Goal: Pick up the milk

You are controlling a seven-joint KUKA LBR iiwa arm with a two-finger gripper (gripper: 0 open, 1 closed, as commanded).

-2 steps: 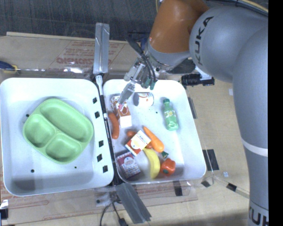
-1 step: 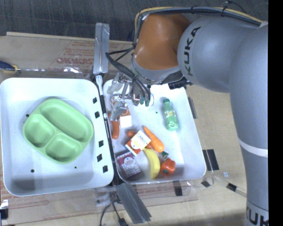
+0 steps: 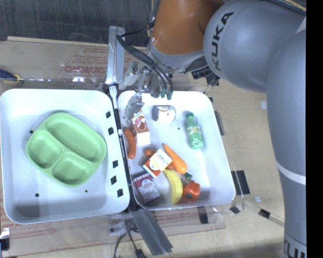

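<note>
Hovering: claw over right white plastic bin, touching small red-white milk carton; grip state cannot tell.

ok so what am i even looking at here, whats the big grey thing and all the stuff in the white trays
The big grey and orange thing is a robot arm, seen by one camera fixed above the bench. Its gripper hangs over the right shallow white bin, right above a small red and white milk carton; I can't tell whether it grips anything. That bin also holds toy food: a green bottle, an orange carrot and a yellow banana. The left white bin holds a green divided plate.
</note>
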